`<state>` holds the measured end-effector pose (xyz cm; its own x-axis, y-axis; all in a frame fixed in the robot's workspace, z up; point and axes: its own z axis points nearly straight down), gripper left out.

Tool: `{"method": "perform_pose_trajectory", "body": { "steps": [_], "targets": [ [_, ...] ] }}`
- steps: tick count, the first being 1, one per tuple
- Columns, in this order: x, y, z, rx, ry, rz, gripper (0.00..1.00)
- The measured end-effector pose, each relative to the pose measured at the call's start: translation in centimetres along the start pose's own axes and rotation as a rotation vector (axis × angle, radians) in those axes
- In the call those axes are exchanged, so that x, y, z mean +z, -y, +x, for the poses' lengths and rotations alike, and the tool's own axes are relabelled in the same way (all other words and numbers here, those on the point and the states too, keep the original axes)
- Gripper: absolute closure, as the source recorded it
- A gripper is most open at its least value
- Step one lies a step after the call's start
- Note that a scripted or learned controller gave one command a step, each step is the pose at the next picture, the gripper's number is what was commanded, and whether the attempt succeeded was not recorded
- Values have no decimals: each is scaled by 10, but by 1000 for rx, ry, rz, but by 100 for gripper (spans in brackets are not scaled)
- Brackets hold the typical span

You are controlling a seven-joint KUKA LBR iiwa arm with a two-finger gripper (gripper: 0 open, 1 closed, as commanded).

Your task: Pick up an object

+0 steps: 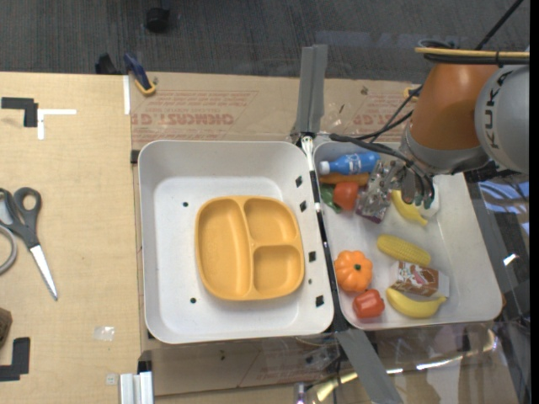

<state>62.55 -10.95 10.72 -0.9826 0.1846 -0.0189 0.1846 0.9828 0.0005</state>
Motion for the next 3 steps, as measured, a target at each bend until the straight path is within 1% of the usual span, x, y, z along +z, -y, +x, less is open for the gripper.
{"method": "perform_pose_trajectory", "body": {
  "steps": [1,2,3],
  "targets": [
    [18,-10,34,177,-24,2,100],
    [-65,49,-18,86,-19,2,100],
    [-65,49,-18,86,-20,2,0]
  ]
}}
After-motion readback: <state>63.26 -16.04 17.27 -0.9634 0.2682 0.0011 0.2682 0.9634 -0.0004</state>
